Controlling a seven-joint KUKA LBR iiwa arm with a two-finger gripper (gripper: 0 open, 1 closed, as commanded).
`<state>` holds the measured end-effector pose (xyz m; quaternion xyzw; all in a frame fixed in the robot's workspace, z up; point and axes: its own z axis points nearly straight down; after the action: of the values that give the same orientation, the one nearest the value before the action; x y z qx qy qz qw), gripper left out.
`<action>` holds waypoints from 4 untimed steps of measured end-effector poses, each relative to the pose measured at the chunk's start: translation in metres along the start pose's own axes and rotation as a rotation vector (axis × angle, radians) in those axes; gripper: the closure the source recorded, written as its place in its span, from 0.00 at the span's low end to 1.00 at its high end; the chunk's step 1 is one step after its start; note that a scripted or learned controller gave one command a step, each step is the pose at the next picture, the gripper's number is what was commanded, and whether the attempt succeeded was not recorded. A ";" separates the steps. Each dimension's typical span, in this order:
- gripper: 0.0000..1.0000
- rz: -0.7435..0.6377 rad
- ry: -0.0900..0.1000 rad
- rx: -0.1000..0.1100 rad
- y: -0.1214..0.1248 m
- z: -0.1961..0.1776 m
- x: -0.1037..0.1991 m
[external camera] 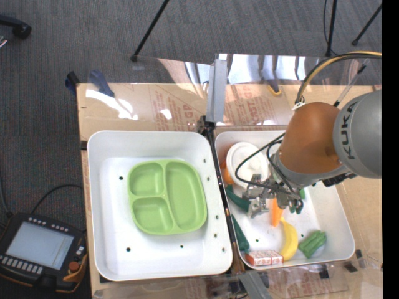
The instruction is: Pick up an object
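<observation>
While the arm [330, 142] reaches in over the right bin [341, 220], its claw [265, 205] hangs low among a crowd of small things. Just to the claw's right an orange carrot-like piece [276, 212] stands nearly touching it, and below that lies a yellow banana [288, 240]. Right of the banana sits a green toy vegetable [312, 243], and below the claw, near the bin's front wall, rests a small red and white box [264, 258]. Above and slightly left of the claw is a round white bowl [240, 157], partly hidden by the wrist and its cables. A dark green strip [237, 199] lies just left of the claw, another dark green piece [240, 234] lower down along the bin's left wall. Far to the claw's left, in the left bin [100, 167], lies a green divided plate [167, 196]. The claw's prongs point downward, but whether they are apart or together I cannot tell, and nothing is visibly clamped between them. The tabletop [124, 104] shows behind both bins.
</observation>
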<state>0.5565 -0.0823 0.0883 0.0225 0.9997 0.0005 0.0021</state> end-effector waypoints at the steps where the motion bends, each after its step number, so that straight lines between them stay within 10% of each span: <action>1: 0.00 -0.001 0.007 -0.001 0.000 0.001 0.002; 2: 1.00 -0.002 0.002 0.000 0.000 -0.010 0.000; 3: 1.00 0.088 -0.009 0.000 0.034 -0.151 -0.026; 4: 1.00 -0.294 0.008 -0.002 -0.013 -0.089 0.011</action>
<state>0.5446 -0.0951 0.1774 -0.1241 0.9923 0.0013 -0.0019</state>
